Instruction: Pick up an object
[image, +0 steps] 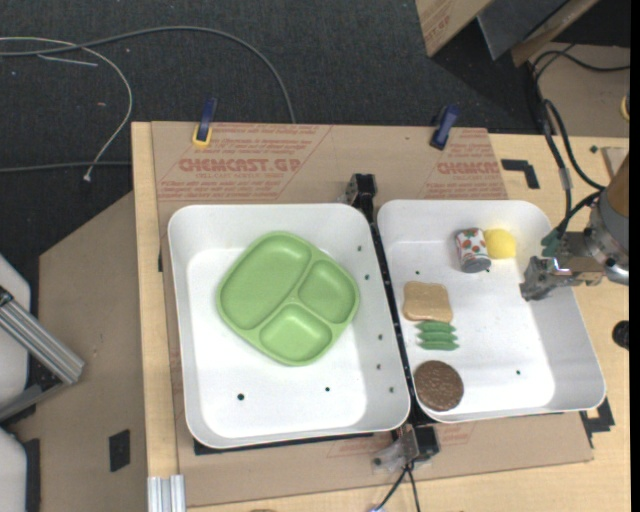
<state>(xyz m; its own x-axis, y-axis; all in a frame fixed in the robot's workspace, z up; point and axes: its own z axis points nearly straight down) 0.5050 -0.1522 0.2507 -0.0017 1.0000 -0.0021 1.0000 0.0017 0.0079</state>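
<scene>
Several small objects lie in the right bin (530, 340): a small can (470, 249) on its side, a yellow ball (500, 243) touching it, a tan slice of toast (427, 300), green bean pods (437, 334) and a brown round cookie (438, 385). My gripper (542, 278) hangs at the bin's right rim, to the right of the yellow ball and apart from it. I see nothing between its fingers.
The left bin (200, 330) holds a green divided plate (288, 297). Two blue clamps (206, 120) (444, 127) hold the cardboard at the back. Cables run along the right side behind the arm.
</scene>
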